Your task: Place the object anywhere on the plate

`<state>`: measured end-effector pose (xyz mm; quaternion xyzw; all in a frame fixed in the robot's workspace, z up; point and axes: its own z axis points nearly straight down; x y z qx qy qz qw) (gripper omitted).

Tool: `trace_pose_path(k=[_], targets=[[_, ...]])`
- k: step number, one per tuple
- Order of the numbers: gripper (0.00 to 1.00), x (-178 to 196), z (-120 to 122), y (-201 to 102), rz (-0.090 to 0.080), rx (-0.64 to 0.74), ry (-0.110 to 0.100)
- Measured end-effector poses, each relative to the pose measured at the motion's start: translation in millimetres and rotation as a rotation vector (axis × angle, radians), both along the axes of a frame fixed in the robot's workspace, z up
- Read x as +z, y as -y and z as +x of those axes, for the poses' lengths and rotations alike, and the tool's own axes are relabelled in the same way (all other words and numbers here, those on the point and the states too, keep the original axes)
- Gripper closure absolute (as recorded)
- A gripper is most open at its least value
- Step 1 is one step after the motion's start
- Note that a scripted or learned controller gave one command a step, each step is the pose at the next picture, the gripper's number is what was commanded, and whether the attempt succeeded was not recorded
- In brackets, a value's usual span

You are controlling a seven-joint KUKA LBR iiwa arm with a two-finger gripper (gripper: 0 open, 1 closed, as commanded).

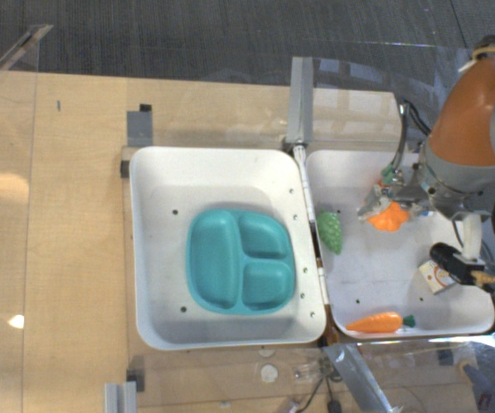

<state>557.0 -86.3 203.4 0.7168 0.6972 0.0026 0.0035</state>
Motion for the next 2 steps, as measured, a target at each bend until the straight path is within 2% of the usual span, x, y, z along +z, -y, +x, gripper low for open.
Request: trace_pose_path(k=[1, 2], targets=[[1.0, -10, -22, -74, 0.002, 0.027, -0.004], [1.0, -10, -9, -142, 0.001, 0.201, -0.003]])
